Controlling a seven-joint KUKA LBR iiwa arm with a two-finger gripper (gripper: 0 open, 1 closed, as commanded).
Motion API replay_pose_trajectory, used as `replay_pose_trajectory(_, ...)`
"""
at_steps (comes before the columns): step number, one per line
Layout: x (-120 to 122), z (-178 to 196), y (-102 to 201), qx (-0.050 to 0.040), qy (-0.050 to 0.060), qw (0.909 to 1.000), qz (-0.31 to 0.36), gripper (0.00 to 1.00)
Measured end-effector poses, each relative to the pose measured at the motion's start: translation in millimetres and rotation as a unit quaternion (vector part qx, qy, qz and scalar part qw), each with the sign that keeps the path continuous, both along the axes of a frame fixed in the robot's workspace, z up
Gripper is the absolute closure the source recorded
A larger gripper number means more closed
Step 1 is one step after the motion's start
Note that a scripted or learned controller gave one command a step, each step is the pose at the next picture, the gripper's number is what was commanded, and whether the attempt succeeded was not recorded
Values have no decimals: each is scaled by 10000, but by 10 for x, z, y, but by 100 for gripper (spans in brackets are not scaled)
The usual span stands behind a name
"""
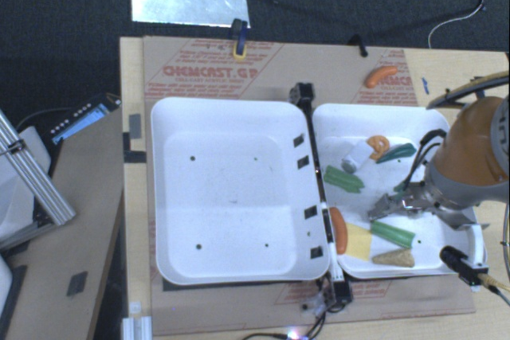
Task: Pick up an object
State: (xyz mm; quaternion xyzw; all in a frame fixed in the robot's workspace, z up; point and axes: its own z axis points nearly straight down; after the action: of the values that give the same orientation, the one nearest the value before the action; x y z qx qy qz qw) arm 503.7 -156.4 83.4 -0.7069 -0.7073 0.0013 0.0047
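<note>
The right bin [434,117] holds several small objects. At its back lie an orange ring [378,145], a teal piece [397,153], a grey-white cylinder [355,159] and a flat green piece [343,180]. Near its front lie an orange carrot-like piece [339,228], a yellow block [357,241], a green cylinder [392,233] and a tan wedge [394,257]. My gripper [388,205] hangs low over the middle of this bin, just above and behind the green cylinder. It is open, with nothing between its fingers. The orange-banded wrist [470,159] hides the bin's right part.
The left bin [231,104] sits beside the right one, with a black divider [315,171] between them. An orange sausage-shaped object [381,76] lies on the cardboard behind the right bin. A blue and yellow clamp [238,40] stands at the back edge.
</note>
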Motion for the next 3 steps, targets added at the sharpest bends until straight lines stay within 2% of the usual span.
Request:
replay_pose_trajectory(1, 59, 118, -27, -27, -60, 10000, 7, 100)
replay_pose_trajectory(2, 18, 1063, 871, -9, -93, 9999, 66, 100)
replay_pose_trajectory(3, 615, 1526, 1299, -19, -95, 9999, 52, 100)
